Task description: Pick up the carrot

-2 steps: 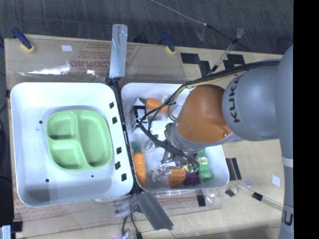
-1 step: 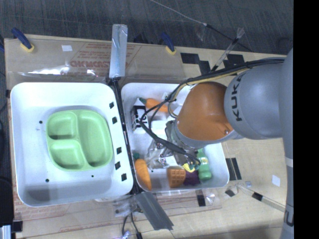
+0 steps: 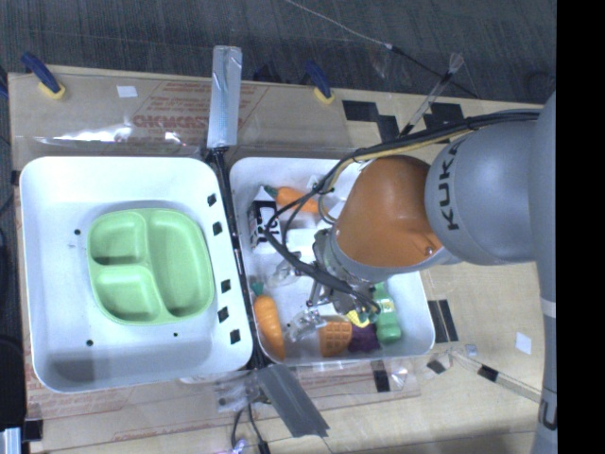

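Carrot [image 3: 268, 323] seen lying at near-left corner of rt bin [image 3: 421, 324], untouched. Lt bin [image 3: 38, 253] occupied by green divided plate [image 3: 149, 265]. Gripper [image 3: 326, 318] hung over toy food beside carrot; finger state not discernible, nothing seen held.

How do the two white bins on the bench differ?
The left bin holds one green divided plate; the right bin holds a jumble of toy food, including an orange carrot. The left bin lies in open sight, while the arm reaches over the right bin. Both are shallow, white and similar in size.
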`<state>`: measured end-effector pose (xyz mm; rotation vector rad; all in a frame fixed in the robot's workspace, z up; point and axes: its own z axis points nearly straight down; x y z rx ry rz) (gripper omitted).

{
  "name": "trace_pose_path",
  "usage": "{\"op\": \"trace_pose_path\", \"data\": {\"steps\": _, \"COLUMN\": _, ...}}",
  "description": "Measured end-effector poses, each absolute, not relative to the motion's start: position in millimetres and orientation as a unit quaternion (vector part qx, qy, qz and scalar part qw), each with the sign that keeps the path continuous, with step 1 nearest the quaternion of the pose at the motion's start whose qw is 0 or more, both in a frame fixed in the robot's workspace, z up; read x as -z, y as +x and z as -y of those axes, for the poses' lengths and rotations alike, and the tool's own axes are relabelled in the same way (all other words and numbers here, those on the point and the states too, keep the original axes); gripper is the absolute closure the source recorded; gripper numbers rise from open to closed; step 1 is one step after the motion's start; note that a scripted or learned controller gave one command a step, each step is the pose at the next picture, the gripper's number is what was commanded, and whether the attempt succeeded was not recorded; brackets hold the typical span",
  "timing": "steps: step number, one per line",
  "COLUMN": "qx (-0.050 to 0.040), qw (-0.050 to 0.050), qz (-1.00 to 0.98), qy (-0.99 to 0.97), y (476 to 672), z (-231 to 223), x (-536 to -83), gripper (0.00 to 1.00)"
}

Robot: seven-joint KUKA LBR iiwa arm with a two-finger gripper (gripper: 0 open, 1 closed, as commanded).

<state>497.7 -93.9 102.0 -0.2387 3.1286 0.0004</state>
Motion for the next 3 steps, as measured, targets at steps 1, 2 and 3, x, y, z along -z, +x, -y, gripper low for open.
{"op": "trace_pose_path", "data": {"steps": 1, "qx": -0.0001, "qw": 0.001, "qz": -0.993, "qy": 0.12, "y": 540.7, "z": 105.7, "x": -91.9, "gripper": 0.0}}
{"op": "trace_pose_path", "data": {"steps": 2, "qx": -0.0001, "qw": 0.004, "qz": -0.993, "qy": 0.121, "y": 479.7, "z": 60.9, "x": -195.5, "gripper": 0.0}}
{"op": "trace_pose_path", "data": {"steps": 3, "qx": -0.0002, "qw": 0.0, "qz": -0.992, "qy": 0.129, "y": 477.4, "z": 47.2, "x": -191.9, "gripper": 0.0}}
